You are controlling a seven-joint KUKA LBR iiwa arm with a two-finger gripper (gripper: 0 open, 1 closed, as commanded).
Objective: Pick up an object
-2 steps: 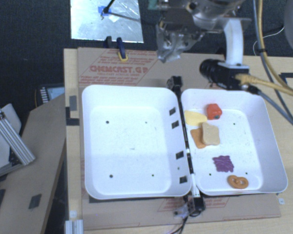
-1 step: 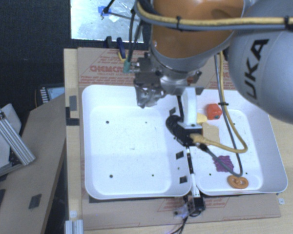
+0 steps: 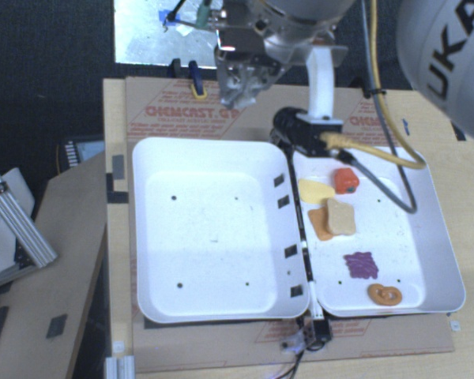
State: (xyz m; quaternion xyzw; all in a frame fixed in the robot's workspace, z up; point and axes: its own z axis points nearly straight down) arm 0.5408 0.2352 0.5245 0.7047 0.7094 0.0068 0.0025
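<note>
Arm [image 3: 450, 46] first: it is big and grey, and you need to swing it over the right bin [image 3: 434, 243], where all the toys lie. The left bin [image 3: 205, 235] has nothing to grab. Go for the purple piece [image 3: 362, 265] or the orange ring [image 3: 385, 294]. They lie apart from the others, so come straight down on one. The gripper [image 3: 241, 89] hangs high behind the left bin, pointing down. You cannot tell if it is loose or closed.

The grey arm [image 3: 450, 46] reaches in from the right; its gripper [image 3: 238, 93] hangs high, pointing down, near the top edge.
</note>
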